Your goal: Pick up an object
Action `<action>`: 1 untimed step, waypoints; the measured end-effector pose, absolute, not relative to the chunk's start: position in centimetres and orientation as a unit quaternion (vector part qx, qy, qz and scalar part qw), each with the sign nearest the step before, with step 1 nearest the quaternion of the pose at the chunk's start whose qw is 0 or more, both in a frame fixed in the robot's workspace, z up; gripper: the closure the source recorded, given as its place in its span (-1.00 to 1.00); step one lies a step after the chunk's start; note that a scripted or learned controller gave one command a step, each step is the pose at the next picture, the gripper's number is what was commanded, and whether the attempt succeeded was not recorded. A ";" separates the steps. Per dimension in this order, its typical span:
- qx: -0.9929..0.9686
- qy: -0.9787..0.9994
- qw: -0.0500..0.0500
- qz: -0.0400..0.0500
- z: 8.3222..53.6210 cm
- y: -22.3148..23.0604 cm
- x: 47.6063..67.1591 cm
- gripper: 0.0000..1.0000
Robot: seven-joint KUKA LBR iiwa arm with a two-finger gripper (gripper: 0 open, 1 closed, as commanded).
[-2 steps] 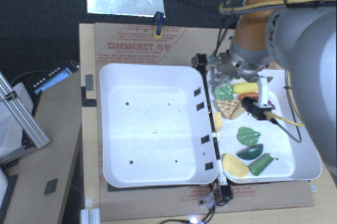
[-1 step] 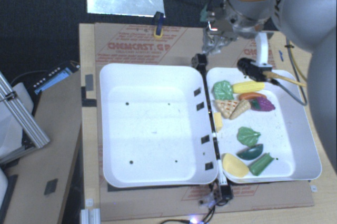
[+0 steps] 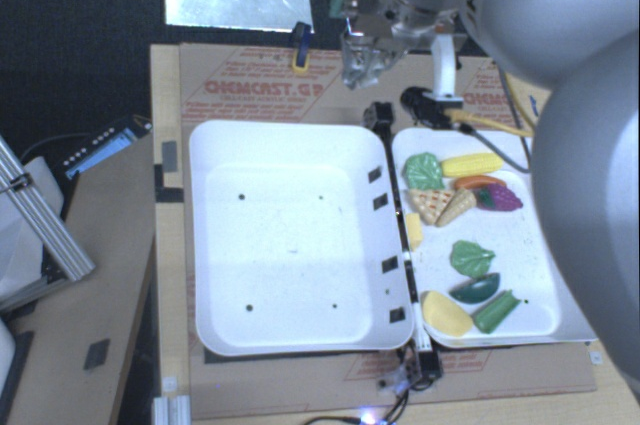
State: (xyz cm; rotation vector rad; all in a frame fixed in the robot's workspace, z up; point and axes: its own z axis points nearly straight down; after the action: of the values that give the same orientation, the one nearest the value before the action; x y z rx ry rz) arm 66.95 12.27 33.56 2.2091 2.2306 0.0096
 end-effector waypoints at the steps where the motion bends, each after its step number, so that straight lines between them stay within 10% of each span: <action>1: 0.703 0.711 0.000 0.003 35.8 19.5 66.8 1.00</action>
State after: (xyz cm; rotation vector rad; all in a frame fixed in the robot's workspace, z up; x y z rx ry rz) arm 66.82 19.50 35.82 2.2088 2.2330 0.0103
